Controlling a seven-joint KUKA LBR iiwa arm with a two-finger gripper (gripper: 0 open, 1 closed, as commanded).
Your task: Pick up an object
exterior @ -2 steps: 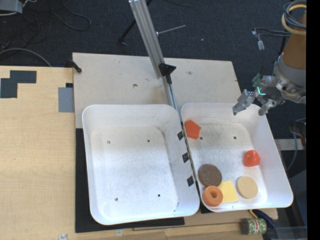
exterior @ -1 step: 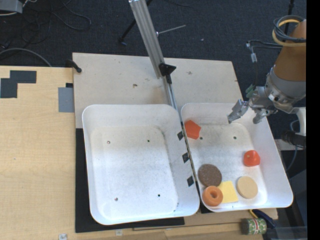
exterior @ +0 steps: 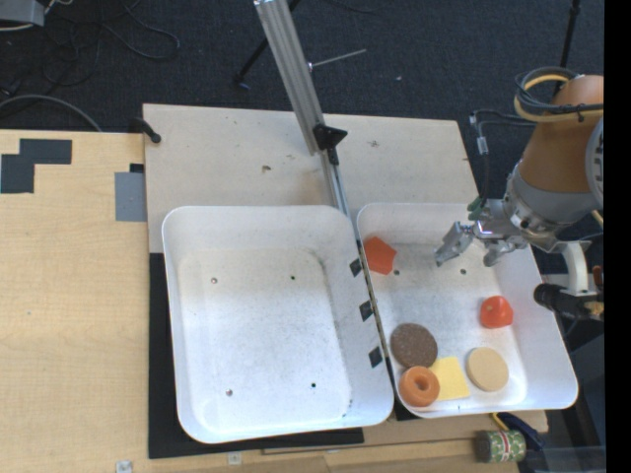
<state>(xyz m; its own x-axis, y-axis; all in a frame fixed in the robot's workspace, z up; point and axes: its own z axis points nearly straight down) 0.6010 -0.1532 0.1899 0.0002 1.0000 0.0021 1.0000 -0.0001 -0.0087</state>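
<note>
my fingers [exterior: 476,246] hang over the far part of the right bin [exterior: 552,394], spread apart with nothing between them, so i read this as the approach step: no object is picked yet. the candidates all lie in this bin. an orange block [exterior: 380,255] sits against the bin's left wall near the far corner, apart from my fingers. a small red piece [exterior: 496,311] lies toward the right wall, nearer the front than my fingers. along the front edge are a brown disc [exterior: 413,344], an orange ring [exterior: 420,386], a yellow slice [exterior: 454,378] touching the ring, and a tan round [exterior: 487,369] just beside the slice. the left bin [exterior: 187,227] carries no candidate that i can make out. the red piece stands alone, so i judge it the easiest target: next i would need to shift toward the front of the bin, centre over it, descend with the fingers spread, then close on it and lift.
</note>
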